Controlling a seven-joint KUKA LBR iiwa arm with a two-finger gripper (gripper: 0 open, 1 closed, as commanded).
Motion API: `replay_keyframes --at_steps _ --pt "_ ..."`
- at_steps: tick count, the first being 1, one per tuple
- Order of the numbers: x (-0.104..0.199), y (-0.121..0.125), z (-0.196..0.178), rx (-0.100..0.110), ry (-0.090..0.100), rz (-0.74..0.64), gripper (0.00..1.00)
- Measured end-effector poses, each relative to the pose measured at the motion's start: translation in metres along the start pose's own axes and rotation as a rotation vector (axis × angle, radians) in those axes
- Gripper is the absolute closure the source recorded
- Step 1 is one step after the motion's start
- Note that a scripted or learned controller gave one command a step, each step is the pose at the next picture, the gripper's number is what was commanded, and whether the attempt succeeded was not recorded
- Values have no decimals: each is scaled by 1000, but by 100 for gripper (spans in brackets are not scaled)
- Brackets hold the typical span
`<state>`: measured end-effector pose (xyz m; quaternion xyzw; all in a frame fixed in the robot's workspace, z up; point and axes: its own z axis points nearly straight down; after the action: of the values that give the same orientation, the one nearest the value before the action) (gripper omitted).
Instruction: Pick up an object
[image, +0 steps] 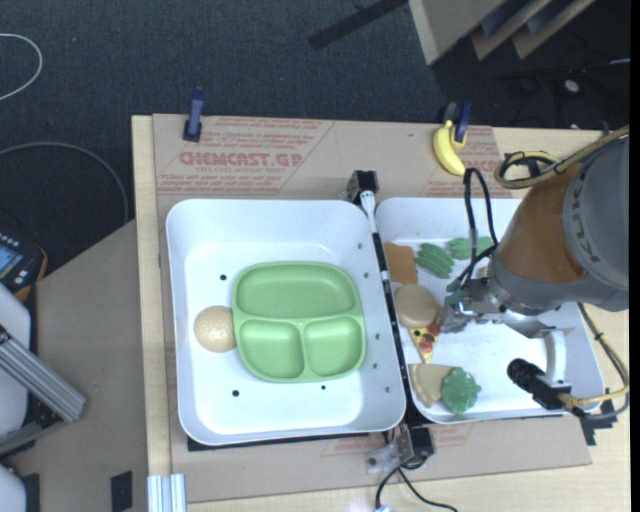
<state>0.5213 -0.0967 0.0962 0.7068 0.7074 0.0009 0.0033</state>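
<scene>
Here the arm (560, 240) reaches over the right bin (500, 405), its jaws low near the bin's left wall beside a round tan piece (415, 302); whether they are apart or together I cannot tell. The left bin (200, 390) holds a green divided tray (298, 320) and a beige ball (213, 328).

Dark carpet floor (250, 60) around wooden bench (300, 150)
</scene>
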Motion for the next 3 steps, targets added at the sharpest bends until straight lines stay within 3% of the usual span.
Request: replay_keyframes --at_steps 1,3 --pt "1 1 11 6 2 0 100" --pt "0 2 -10 1 -1 0 100"
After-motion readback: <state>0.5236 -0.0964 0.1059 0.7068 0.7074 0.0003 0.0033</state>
